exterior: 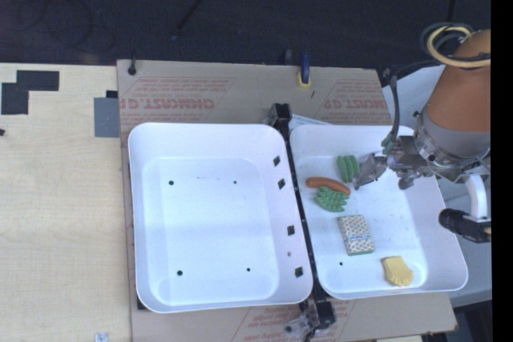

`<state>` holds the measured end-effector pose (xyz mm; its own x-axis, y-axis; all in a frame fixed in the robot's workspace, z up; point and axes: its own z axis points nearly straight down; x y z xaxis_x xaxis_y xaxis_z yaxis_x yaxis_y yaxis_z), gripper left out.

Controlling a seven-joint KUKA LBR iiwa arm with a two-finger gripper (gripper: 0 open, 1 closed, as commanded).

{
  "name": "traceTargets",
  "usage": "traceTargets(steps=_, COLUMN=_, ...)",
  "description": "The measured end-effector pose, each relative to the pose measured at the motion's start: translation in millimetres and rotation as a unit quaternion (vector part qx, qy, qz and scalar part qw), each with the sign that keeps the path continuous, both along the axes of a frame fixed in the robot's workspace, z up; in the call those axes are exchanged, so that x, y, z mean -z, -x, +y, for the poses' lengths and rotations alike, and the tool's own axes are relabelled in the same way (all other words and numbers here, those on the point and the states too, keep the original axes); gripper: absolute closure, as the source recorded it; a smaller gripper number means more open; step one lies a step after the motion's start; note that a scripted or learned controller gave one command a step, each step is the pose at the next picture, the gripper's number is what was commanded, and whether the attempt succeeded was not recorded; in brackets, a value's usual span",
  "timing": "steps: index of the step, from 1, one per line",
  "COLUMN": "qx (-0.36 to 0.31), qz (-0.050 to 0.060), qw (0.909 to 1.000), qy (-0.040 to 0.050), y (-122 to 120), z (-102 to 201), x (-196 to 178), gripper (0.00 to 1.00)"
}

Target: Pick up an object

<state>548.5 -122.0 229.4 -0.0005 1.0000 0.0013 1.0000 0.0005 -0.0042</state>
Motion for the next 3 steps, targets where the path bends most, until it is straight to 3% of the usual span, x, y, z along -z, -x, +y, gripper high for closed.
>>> traceTargets(steps=1, qx=0.003, qz=0.007, qw=1.0000, qy=-0.0016, y=79, z=-25, x=115, gripper=0.00)
traceTargets(steps=2, qx=0.000, qz=-0.006, qw=1.0000, qy=0.0033, y=30, z=-74, x=11, gripper=0.00)
traceTargets(steps=3, qx=0.000, qz=-0.006, qw=1.0000, qy=0.0027, y=-24, z=-93, x=-66, gripper=0.00)
